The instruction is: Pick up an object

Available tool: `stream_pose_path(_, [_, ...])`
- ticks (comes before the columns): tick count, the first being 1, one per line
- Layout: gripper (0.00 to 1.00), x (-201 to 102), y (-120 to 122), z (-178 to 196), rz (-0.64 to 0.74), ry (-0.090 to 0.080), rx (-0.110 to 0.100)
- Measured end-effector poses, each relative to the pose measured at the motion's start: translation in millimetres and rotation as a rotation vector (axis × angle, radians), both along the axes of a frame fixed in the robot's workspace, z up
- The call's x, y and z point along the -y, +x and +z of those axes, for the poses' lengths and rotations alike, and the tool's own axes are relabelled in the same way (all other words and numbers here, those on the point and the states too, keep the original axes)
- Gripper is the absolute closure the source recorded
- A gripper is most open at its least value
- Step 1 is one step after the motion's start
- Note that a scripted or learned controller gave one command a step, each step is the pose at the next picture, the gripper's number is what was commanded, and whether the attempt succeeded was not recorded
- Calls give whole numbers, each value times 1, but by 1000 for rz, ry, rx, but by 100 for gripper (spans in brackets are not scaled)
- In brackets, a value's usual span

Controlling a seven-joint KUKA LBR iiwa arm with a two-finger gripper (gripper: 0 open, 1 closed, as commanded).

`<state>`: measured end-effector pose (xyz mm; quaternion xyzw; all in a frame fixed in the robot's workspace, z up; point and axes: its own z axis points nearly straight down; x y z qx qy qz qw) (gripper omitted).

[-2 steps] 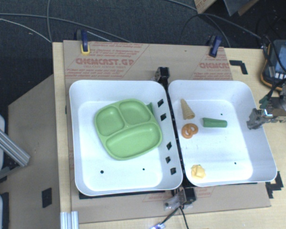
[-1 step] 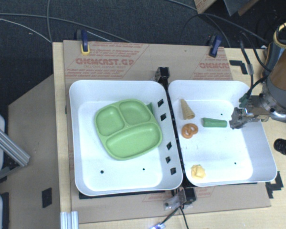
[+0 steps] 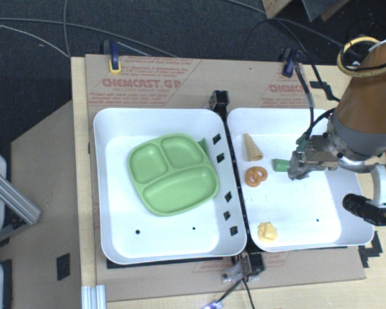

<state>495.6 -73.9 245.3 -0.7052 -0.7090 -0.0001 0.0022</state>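
The right bin (image 3: 321, 234) holds several small items. A tan cone (image 3: 252, 147) lies near its upper left, with an orange pretzel (image 3: 256, 176) just below it. A pale yellow lump (image 3: 266, 231) rests near the front edge. A small green piece (image 3: 280, 165) pokes out from the left side of my gripper (image 3: 299, 167), which hangs low over the middle of this bin. The rest of the green piece is hidden under the gripper, so whether it is held is unclear.
A green divided plate (image 3: 173, 174) fills the centre of the left bin (image 3: 115, 224). A black divider strip (image 3: 230, 172) runs between the bins. Blue clamps (image 3: 115, 55) sit at the back of the cardboard-covered bench, and cables trail behind it.
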Motion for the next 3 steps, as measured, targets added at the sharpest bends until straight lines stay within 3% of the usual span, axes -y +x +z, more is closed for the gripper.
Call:
stream_pose_path(2, [100, -104, -12, 6, 2, 0, 1])
stream_pose_path(3, [100, -151, -4, -1, 1, -1, 2])
